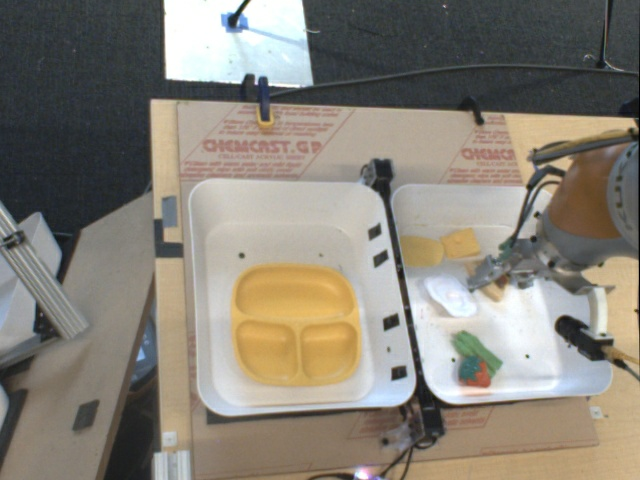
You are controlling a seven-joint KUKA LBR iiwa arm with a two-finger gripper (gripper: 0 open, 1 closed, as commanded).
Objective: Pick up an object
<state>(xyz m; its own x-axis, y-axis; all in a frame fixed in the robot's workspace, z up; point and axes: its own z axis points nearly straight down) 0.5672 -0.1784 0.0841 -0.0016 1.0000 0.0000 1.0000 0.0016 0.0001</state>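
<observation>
My gripper [487, 272] hangs low in the right bin [520, 200], near its middle, reaching in from the right. Right under it lies a small tan block [494, 291], partly covered by the gripper. A white crumpled object [450, 296] lies just left of the gripper, touching or nearly touching it. Two flat yellow pieces, one rounded [421, 252] and one square [461, 242], rest toward the back of the bin. At the front of the bin lies a green toy with a red end [475, 358].
The left bin [215, 268] holds a yellow divided tray [296, 322]. A black clipped divider [392, 288] runs between the two bins. Brown cardboard [300, 143] lies behind the bins, with a clamp at its back edge.
</observation>
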